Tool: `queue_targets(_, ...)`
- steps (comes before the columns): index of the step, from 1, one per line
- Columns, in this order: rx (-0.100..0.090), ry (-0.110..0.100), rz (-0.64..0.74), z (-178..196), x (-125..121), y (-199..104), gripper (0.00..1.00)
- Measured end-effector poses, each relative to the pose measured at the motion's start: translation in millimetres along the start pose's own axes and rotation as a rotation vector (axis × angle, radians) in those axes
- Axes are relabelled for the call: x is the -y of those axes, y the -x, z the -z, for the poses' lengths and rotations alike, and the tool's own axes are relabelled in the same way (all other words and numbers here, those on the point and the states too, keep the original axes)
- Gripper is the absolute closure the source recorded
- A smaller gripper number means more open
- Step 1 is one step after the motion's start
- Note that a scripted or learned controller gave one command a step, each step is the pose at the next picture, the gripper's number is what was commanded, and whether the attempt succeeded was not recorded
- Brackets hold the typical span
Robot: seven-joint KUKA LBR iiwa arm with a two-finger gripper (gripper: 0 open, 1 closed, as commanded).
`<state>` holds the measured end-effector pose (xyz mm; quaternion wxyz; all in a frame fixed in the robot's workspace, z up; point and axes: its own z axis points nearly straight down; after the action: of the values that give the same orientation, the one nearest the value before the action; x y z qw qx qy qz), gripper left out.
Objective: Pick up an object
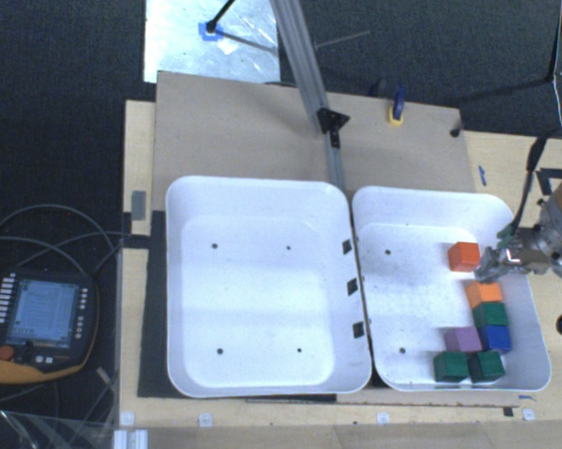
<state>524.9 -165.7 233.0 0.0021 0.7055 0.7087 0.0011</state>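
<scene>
Several small blocks lie in the right bin point(414, 371). An orange-red block point(463, 256) sits apart near the bin's right side. Below it come an orange block point(485, 293), a dark green block point(490, 314), a blue block point(497, 337), a purple block point(463, 339) and two green blocks point(451, 367) at the front right corner. My gripper point(494, 263) hangs at the bin's right edge, just right of the orange-red block and above the orange one. Nothing shows between its fingers.
The left bin point(254, 377) stands beside the right one. A grey pole point(304, 56) slants across the back of the bench. A teach pendant point(36, 323) with cables lies on the floor at the left.
</scene>
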Motion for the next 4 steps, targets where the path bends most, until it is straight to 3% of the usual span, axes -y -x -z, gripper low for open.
queue_targets(4, -0.004, 0.0, 0.006, 16, -102, -187, 1.0)
